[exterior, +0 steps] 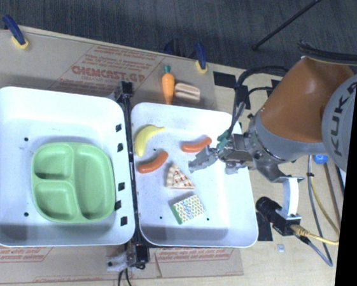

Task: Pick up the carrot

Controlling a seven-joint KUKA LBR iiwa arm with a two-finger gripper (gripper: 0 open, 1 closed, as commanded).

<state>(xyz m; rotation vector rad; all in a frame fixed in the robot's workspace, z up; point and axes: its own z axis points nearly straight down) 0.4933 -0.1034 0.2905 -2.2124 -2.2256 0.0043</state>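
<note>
Carrot [167,86] lying outside both bins on the cardboard beyond the right bin [242,204], long axis pointing away, green top farthest. Gripper [203,161] low over that bin's centre, well apart from it; finger state undeterminable. Up-left reach required.

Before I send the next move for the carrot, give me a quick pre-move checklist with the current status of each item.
1. Carrot located: ok, it lies on the cardboard behind the right bin, outside the rim.
2. Gripper over carrot: not ok, it hangs inside the right bin near a sausage.
3. Gripper free of load: ok, nothing shows between its fingers.
4. Carrot clear of neighbours: not ok, a layered block sits right beside it.
5. Path across the bin: cannot tell, gripper height above the banana is unclear.
</note>
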